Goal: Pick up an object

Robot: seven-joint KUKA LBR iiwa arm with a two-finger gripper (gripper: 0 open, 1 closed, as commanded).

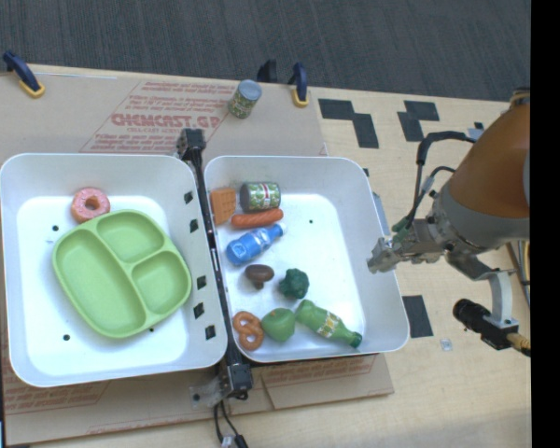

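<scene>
Bench: tan top with black markings, dark carpet beyond, and a printed cardboard sheet [168, 119] under two white bins held by clamps
Gripper: the gripper [381, 256] hangs at the right rim of the right bin [378, 250], nothing visibly held; whether it is spread or closed I cannot tell from this angle
Arm: grey with the orange band [499, 166], coming in from the right
Nearest things: green bottle [328, 325] lying tilted near the bin's front right corner, green pepper [278, 325] just beside it, pretzel [246, 325] next to that, broccoli [294, 283] above them
Middle of bin: brown lump [259, 274], blue bottle [254, 244], carrot [258, 218], green can [259, 195], orange wedge [223, 205]
Left bin [19, 343]: light green divided plate [121, 271], pink donut [90, 203] at its upper left corner
Outside: small jar [245, 99] on the cardboard
</scene>
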